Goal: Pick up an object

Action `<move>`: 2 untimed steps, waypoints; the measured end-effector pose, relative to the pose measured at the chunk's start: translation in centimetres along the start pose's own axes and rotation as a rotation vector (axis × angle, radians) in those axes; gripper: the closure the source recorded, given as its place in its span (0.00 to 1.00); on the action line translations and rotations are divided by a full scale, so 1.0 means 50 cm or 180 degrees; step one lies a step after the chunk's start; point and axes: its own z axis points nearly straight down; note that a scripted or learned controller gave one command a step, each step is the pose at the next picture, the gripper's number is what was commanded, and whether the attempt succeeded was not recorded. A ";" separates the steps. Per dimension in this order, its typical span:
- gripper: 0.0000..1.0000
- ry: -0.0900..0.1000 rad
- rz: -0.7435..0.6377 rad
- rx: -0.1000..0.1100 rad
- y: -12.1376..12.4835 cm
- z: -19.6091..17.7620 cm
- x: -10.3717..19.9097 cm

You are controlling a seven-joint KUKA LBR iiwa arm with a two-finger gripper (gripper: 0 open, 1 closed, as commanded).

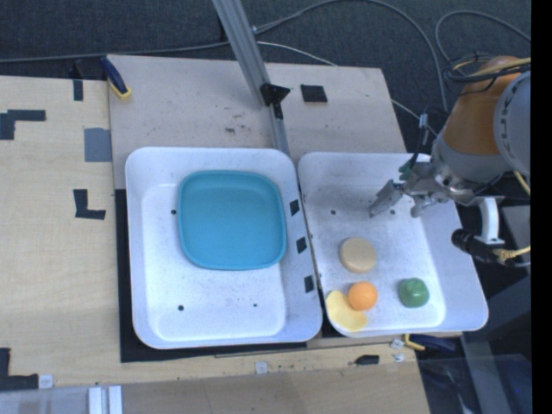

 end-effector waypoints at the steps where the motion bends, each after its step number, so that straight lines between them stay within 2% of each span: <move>1: 0.00 0.0001 -0.0002 0.0001 0.010 0.090 -0.002; 2: 0.00 -0.0003 -0.0004 -0.0013 0.011 0.139 -0.001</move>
